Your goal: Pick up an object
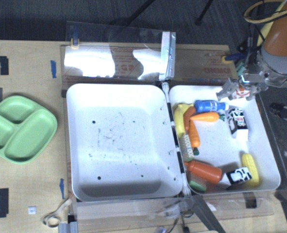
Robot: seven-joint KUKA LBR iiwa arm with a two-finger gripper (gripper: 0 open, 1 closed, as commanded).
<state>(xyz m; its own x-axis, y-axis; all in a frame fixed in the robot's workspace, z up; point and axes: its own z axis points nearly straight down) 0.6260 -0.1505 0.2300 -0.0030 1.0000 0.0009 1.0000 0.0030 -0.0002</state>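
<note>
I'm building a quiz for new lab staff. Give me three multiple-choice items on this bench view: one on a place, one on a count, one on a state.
1. The green three-compartment plate lies:
A. left of both bins
B. in the right bin
C. behind the bins

2. Black-and-white toy cows in the right white bin:
A. none
B. two
C. five

3. The blue bottle is:
A. upright
B. lying on its side
C. hanging from the arm

Answers: 1 A, it rests on the wooden bench. 2 B, one sits near the bin's middle, one by the front wall. 3 B, it lies among the carrots.
</note>
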